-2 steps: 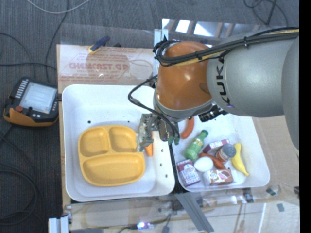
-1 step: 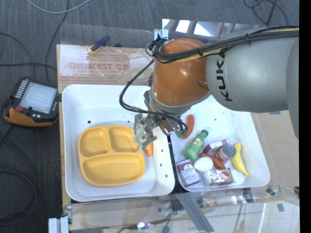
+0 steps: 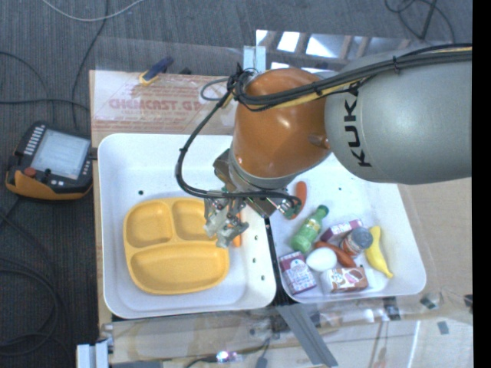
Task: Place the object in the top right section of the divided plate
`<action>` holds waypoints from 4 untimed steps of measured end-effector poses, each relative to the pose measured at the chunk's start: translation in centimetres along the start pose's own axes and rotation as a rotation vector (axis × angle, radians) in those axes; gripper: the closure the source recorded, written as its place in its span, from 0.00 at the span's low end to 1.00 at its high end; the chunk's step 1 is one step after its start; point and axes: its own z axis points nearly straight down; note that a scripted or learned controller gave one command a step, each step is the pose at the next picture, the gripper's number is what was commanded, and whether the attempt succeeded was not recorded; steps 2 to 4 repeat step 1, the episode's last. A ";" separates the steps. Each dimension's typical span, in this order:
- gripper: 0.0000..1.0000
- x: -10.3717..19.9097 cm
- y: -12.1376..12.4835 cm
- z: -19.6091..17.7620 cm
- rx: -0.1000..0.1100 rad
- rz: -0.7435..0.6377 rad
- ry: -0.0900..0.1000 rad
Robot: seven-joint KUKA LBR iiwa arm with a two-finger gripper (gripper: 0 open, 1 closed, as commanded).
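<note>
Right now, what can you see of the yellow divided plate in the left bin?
The divided plate looks like glossy yellow plastic, with two small sections along its top and one large section below. It lies flat on the floor of the left bin, all sections bare. The gripper hovers at its top right section's edge.

the yellow plate lies in the left bin. there is open white floor above it and to its left, so a hand could come in there. the big arm hangs over the plate's right edge, and the fingers block the way to the top right part. the wall between the bins stands just beside the plate. the right bin is crowded with a green bottle, a banana and small packs.
</note>
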 end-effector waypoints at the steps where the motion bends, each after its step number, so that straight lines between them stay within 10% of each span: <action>1: 1.00 3.7 1.7 2.1 -0.001 -0.133 0.001; 4: 1.00 3.7 1.7 2.1 -0.001 -0.133 0.001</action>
